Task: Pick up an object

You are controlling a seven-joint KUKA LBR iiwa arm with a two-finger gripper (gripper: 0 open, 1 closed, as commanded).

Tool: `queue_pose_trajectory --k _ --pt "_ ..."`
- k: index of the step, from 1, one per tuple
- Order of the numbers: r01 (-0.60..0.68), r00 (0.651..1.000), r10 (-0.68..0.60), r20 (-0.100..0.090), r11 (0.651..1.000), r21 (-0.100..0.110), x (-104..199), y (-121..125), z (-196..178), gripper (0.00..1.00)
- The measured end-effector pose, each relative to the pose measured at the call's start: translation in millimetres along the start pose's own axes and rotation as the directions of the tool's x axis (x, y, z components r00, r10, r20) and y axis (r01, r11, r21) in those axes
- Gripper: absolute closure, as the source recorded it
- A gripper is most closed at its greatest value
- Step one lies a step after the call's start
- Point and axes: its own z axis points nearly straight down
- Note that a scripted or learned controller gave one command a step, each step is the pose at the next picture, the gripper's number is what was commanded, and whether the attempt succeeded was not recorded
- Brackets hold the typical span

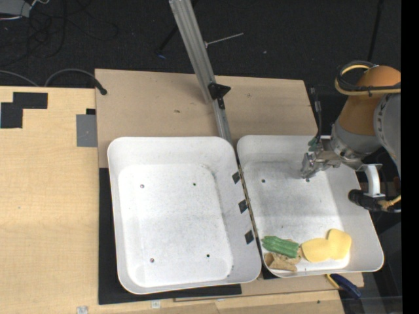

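Gripper [309, 169] over right bin [288, 195]; finger state unclear. Well below it, at the near wall: green piece [281, 245], yellow piece [327, 247], tan scrap [283, 261].

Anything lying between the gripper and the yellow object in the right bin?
No: in the camera view, just bare white bin floor separates the gripper from the yellow object.

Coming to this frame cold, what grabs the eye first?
The yellow object and green object huddled in the near corner of the right bin. Next, the arm's orange band at the right, with the gripper above that bin's far part, well away from them.
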Motion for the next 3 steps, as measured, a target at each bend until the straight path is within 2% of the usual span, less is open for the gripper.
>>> queue_pose_trajectory --k 2,3 --pt "-0.003 1.0 0.003 0.001 1.0 -0.006 4.2 7.0 -87.7 1.0" --pt "-0.003 1.0 0.003 0.001 1.0 -0.006 6.5 -2.0 -140.1 1.0"
